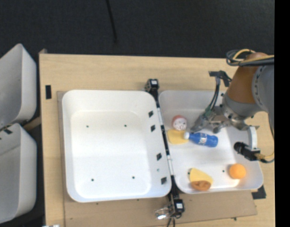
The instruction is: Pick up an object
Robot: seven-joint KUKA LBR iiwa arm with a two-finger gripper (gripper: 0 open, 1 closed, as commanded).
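In the right bin (pixel 183 96), over its middle, my gripper (pixel 207 123) hangs just above the blue bottle (pixel 204 139), which lies on its side with its pale cap pointing left against a yellow piece (pixel 176 137). How my gripper is set I cannot tell from this slant, and nothing shows clamped in it, so I count the bottle as not yet taken. I judge it the object to go for, since it lies right beneath me. To do this well I should come straight down over the bottle's middle, squeeze across its narrow width and not along its length, and close gently, because a round body may roll away toward the near side. The yellow piece touching the cap is the main nuisance; I should stay right of it so I grab one thing only. A white ball with red marks (pixel 180 123) sits just beyond that piece, near enough to be nudged. The orange ball (pixel 237 171) and the yellow-and-brown piece (pixel 200 179) rest by the near wall, well apart. The left bin (pixel 69 103) plays no part.
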